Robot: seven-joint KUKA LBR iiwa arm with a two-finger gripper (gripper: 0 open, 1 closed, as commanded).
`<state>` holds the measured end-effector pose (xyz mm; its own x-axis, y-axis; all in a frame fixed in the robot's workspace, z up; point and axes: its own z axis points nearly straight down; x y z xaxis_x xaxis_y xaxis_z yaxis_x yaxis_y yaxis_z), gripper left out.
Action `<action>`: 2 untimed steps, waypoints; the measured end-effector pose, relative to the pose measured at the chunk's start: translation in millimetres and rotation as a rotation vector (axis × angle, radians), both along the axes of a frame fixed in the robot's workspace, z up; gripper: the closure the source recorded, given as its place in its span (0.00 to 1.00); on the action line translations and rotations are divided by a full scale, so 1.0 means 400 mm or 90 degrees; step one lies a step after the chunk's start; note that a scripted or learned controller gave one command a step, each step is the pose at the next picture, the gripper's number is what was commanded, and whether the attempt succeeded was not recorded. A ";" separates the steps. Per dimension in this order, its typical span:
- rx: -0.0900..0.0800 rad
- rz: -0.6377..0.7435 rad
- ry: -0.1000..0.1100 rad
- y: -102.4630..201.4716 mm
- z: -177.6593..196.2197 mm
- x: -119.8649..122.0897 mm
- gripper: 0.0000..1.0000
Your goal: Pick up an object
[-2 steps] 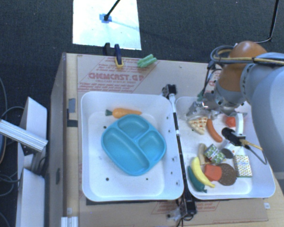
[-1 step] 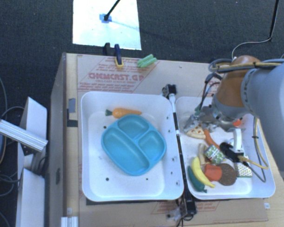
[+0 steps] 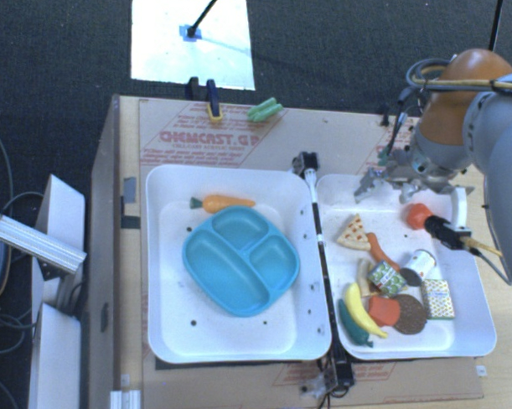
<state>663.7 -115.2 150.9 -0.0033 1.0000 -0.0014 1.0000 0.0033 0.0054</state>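
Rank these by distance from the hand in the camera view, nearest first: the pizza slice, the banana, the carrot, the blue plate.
Measured from the hand:
1. Pizza slice, right bin, just below the hand.
2. Banana, right bin, near its front.
3. Blue plate and carrot, left bin: too close to call.

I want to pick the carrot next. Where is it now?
The carrot lies in the left bin, near its far wall, just above the blue divided plate.
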 end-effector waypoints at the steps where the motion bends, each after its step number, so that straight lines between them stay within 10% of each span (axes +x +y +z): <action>1: 0.001 -0.001 0.003 0.067 -0.167 -0.146 0.00; 2: 0.000 -0.002 0.001 -0.017 0.012 -0.192 0.00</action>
<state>586.7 -122.0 155.9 -0.0008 1.0000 -0.0017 1.0000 0.0008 0.0040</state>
